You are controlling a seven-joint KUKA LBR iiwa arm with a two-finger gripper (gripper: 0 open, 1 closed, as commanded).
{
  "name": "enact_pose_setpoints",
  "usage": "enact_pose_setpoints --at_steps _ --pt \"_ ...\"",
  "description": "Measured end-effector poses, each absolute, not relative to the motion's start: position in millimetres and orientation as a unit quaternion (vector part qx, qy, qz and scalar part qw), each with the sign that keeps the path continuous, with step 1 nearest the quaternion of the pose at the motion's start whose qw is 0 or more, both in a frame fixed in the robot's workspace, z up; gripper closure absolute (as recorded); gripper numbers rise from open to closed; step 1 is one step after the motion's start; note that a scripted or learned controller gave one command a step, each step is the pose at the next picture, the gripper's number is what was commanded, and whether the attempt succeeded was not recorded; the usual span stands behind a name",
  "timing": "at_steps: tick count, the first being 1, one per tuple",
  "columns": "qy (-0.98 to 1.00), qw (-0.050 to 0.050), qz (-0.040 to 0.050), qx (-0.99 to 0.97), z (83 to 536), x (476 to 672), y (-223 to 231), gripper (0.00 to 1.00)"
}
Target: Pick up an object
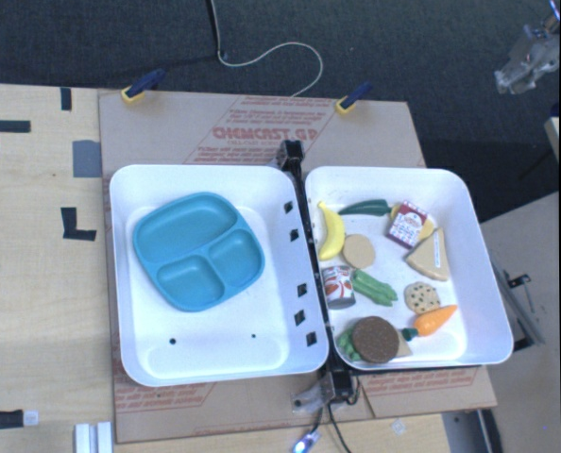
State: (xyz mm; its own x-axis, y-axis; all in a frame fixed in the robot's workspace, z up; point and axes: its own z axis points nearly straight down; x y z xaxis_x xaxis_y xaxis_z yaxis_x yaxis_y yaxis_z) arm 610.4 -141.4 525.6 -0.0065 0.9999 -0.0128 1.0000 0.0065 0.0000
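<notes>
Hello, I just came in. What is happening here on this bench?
A robot gripper is high at the upper right, away from both bins, and nothing is between its fingers that I can see. The right bin holds toy food, such as a banana and a carrot. The left bin holds a blue tray. No pick has begun.

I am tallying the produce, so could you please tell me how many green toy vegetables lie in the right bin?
2: a dark green toy pepper near the far wall, and a lighter green pod mid-bin. More may hide under the brown patty.
</notes>
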Motion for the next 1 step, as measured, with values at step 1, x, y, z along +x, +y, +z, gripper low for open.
enact_pose_setpoints --at_steps 1 --pt "0.710 0.005 -0.0050 0.705 535.6 610.8 -140.8 1.00"
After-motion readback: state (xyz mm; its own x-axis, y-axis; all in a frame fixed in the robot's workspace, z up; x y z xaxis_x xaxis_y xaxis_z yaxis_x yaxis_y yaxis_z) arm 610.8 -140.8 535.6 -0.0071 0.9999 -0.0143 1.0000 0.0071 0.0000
